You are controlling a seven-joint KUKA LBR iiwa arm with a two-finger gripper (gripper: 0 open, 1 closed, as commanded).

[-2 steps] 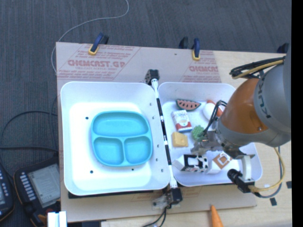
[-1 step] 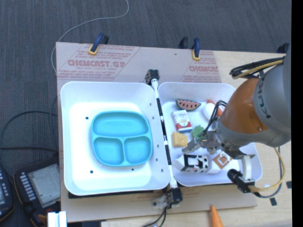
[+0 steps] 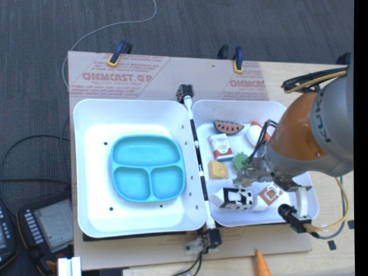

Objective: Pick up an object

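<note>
Dark grey carpet surrounds the bench, whose brown board (image 3: 115,76) reads "CHEMCAST GP" twice in red, w/ blue-and-yellow clamps (image 3: 118,53) along its far edge. Left bin (image 3: 95,111) holds a blue divided tray (image 3: 148,168). Right bin (image 3: 201,111) holds, working outward from the tray: red-and-white carton (image 3: 220,146), label unreadable, yellow block (image 3: 218,169), watermelon slice (image 3: 228,127), broccoli (image 3: 240,161), black-and-white cow toy (image 3: 237,198). Arm (image 3: 313,134) bends down over the right bin's right half; gripper (image 3: 251,176) sits low betw. broccoli and cow toy. Can't tell how the gripper is set.
</note>
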